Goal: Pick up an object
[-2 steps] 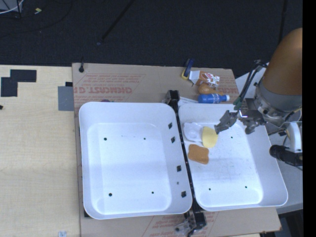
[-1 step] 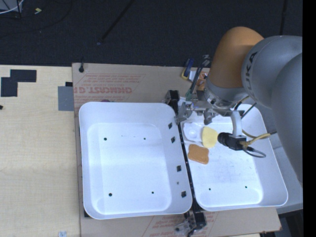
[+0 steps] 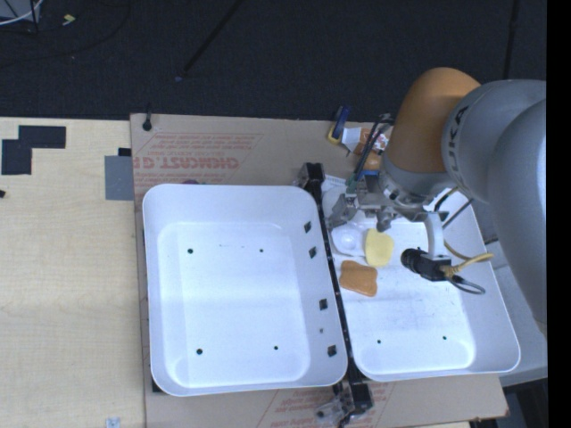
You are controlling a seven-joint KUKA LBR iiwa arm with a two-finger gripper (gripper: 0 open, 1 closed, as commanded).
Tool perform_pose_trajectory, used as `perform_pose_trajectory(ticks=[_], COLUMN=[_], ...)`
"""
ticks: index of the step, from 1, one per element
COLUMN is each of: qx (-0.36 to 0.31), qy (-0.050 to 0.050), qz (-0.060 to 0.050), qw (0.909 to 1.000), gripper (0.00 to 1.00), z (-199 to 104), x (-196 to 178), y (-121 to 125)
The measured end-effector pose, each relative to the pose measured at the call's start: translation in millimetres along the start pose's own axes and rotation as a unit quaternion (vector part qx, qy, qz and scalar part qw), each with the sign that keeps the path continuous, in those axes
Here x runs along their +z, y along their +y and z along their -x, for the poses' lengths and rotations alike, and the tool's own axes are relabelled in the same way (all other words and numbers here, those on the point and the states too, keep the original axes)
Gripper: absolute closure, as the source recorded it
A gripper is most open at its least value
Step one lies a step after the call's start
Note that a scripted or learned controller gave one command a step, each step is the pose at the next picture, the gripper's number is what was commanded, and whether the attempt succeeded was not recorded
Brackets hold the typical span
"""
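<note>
In the right bin, at its eleven o'clock corner, my tool hangs over a white piece; its grip I cannot tell. Beside it lie a yellow piece and a bun. Nothing looks lifted yet; the pick remains.

Left bin open throughout, right bin's far-left corner crowded

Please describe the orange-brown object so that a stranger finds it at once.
Look in the right bin, at its left wall next to the left bin. The toast-like orange-brown block lies there, darker and squarer than the pale yellow piece just above it.
</note>
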State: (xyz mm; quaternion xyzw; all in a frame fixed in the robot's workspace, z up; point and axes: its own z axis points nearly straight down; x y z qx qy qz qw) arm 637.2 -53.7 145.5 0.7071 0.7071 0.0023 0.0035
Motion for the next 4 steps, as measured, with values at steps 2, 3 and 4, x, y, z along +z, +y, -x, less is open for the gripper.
perform_pose_trajectory(ticks=[2,3,4], qx=[0.002,0.003,-0.003], qy=[0.0,0.002,0.002], qz=[-0.007,-0.006,0.001], qw=[1.0,1.0,1.0], gripper=[0.0,1.0,1.0], z=[62,61,-8], x=[60,48,-49], y=[-15,-14,10])
